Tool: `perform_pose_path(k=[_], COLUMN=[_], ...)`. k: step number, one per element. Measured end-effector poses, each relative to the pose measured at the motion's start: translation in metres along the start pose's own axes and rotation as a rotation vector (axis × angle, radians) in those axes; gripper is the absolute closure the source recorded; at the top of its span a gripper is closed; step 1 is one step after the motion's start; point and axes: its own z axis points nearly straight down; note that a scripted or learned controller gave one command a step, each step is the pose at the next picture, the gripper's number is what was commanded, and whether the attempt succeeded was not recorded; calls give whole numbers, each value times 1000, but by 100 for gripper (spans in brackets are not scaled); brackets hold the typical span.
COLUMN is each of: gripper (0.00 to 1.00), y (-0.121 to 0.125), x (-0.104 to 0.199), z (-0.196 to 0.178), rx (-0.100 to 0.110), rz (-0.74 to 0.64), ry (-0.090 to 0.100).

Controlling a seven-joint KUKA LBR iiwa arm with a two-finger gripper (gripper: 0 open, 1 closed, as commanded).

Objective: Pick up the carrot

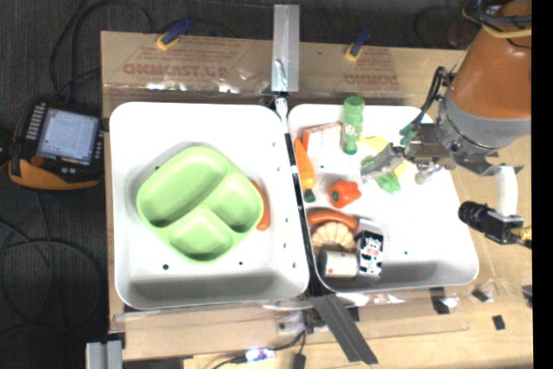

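Observation:
The carrot [302, 165] is a slim orange piece with a green tip. It lies along the left wall of the right bin [432, 264], pointing away from the camera. My gripper [383, 165] hangs over the middle of that bin, about a hand's width right of the carrot and apart from it. It sits above a yellow item [374, 144] and a light green item [390, 181]. Nothing of the carrot is between its fingers.
The right bin also holds an upright green bottle [352, 124], a red-orange pepper [343, 193], a bread ring [332, 225], a small cow-print carton [370, 249] and a tan block [338, 263]. The left bin [130, 272] holds a green divided plate [199, 201].

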Motion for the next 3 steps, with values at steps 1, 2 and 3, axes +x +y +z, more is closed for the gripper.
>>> perform_pose_path(k=[1,2,3], gripper=[0,0,0], y=[14,72,49], x=[61,50,-4], z=[72,85,127], rx=[0,-4,-2], rz=[-214,-638,-479], ry=[1,-1,1])
